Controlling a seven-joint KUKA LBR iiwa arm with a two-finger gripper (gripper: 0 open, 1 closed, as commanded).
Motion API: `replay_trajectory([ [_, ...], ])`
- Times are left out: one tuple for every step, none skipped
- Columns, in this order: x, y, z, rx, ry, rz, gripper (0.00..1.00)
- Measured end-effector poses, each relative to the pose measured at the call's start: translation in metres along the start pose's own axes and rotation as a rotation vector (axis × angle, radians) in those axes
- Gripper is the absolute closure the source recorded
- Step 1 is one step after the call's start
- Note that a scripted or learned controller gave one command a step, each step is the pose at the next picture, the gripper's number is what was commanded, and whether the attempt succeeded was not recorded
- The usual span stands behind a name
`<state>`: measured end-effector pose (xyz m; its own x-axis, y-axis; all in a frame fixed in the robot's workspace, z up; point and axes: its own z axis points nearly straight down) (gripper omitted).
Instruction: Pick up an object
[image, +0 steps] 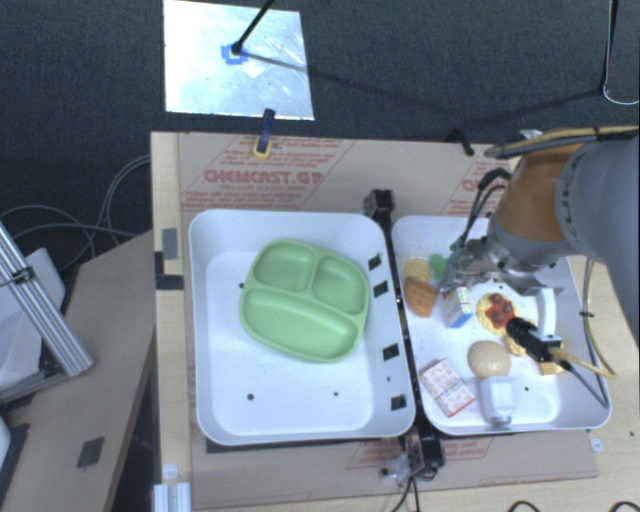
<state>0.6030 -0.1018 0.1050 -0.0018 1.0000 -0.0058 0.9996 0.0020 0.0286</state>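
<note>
My gripper (463, 280) is low in the right bin (575, 395), at its upper middle, directly over a small blue and white carton (458, 308). Just left of it lie a brown bread-like piece (420, 298), a small green item (438, 266) and a yellow piece (414, 268). To the gripper's right sits a red and yellow pizza-like toy (494, 311). Nearer the front are a beige egg-shaped object (488, 357), a red and white packet (446, 387) and a white cup-like item (498, 401).
The left bin (215, 400) holds a green divided plate (304, 299) near its middle. A black divider with clips (392, 300) runs between the bins. The grey arm with its orange band (535, 200) comes in over the right bin's far right side.
</note>
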Motion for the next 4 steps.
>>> replay_trajectory([
  [0.004,0.007,-0.063,0.022,0.005,-0.003,1.00],
  [0.004,0.011,-0.117,0.021,0.005,-0.003,1.00],
  [0.022,-0.036,-0.127,0.029,0.006,0.000,1.00],
  [0.036,-0.095,-0.125,0.031,0.007,0.001,1.00],
])
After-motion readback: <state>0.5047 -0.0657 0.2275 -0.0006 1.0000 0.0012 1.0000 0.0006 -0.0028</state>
